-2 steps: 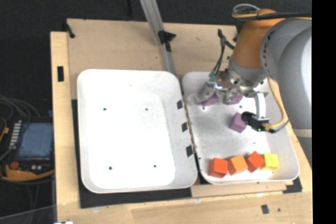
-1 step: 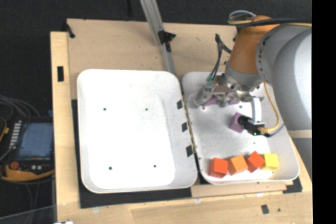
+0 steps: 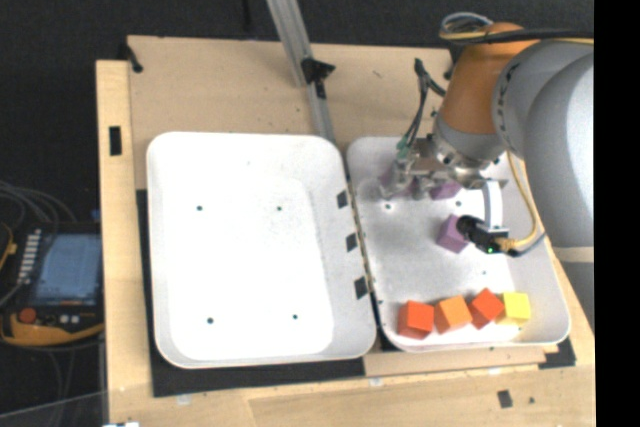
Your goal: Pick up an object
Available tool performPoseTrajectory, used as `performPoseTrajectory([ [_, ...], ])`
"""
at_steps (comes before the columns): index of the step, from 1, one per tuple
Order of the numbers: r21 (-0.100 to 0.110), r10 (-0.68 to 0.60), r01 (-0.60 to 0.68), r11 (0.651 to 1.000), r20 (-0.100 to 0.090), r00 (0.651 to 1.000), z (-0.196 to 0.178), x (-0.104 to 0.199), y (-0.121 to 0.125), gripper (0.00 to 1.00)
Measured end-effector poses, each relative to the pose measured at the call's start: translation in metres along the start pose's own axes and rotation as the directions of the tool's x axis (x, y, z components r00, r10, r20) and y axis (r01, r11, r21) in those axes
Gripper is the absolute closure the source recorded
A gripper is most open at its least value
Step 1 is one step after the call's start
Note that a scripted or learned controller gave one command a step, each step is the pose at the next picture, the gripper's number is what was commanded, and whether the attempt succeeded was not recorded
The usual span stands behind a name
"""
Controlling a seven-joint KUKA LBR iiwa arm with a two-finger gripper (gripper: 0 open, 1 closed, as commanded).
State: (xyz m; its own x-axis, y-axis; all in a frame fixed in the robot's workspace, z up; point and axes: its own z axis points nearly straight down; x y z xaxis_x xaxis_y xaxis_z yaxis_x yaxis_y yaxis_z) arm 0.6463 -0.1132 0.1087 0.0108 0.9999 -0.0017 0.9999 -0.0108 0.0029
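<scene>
Arm over the right bin point(image 3: 375, 165).
Jaws' state unclear; purple block point(image 3: 452, 235) at the gripper's point(image 3: 420, 177) five o'clock.

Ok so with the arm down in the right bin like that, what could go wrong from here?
The pincer sits near the right bin's upper left, apart from the purple block, so a close here may grab nothing. That block lies right beside the wrist's black fitting, which could knock it aside. The four blocks along the near wall, red-orange, orange, red and yellow, are packed together, leaving little finger room.
</scene>
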Motion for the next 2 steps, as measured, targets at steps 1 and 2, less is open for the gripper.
performPoseTrajectory([
  [1, -0.004, -0.012, 0.012, 1.0, 0.0, 1.0, -0.063, 0.004, 0.005, 1.0],
  [2, 0.001, -0.009, 0.009, 1.0, 0.0, 1.0, -0.106, -0.002, 0.001, 1.0],
])
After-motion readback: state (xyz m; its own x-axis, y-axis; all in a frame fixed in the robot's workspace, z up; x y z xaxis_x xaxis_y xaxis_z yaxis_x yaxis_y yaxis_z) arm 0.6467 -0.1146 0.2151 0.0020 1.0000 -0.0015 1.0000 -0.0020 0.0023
